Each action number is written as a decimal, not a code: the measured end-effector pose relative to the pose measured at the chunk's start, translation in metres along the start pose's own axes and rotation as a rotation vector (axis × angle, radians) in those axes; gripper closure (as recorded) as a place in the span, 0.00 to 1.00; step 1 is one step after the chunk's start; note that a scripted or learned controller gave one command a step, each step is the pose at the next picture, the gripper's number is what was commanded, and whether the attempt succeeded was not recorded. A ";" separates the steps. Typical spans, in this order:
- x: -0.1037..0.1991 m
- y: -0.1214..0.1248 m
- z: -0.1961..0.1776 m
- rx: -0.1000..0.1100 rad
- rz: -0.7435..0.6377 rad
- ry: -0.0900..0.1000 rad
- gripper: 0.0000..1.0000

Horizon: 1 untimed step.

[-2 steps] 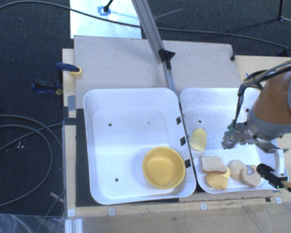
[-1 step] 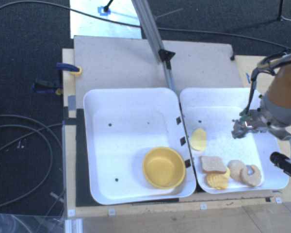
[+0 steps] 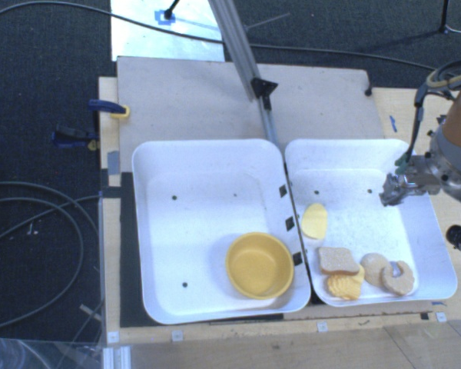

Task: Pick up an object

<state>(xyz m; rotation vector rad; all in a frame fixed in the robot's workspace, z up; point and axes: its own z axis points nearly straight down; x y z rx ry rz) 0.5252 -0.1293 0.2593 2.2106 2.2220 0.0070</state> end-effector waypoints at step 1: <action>0.046 0.019 -0.004 0.004 -0.005 0.003 1.00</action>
